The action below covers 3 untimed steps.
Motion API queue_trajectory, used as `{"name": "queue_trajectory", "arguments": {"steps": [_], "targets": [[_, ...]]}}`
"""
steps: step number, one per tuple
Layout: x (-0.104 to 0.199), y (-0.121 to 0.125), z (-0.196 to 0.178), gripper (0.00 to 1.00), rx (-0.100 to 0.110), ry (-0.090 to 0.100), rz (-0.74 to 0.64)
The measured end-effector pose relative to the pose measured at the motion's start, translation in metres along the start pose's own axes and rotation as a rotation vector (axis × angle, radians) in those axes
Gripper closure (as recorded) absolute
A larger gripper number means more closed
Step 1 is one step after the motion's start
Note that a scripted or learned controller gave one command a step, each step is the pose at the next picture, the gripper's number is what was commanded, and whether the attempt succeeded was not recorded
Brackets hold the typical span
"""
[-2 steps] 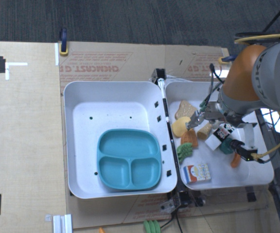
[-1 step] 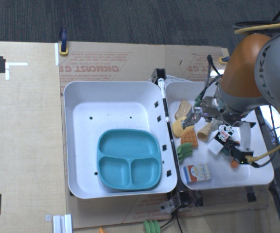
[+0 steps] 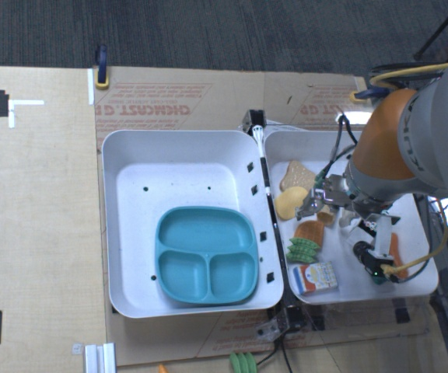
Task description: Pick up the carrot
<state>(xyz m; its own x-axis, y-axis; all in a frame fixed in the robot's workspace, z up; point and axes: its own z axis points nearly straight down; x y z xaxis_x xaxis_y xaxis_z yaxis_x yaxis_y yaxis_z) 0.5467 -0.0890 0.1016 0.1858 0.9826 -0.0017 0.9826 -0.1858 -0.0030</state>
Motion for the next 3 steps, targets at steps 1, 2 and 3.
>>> {"name": "queue_trajectory", "arguments": {"steps": [1, 2, 3], "targets": [[-0.0044, -0.0099, 0.0095, 0.00, -0.002, 0.002, 0.077], [-0.0052, -0.0088, 0.0007, 1.00, -0.002, 0.001, 0.076], [-0.0052, -0.0088, 0.0007, 0.00, -0.002, 0.001, 0.077]]}}
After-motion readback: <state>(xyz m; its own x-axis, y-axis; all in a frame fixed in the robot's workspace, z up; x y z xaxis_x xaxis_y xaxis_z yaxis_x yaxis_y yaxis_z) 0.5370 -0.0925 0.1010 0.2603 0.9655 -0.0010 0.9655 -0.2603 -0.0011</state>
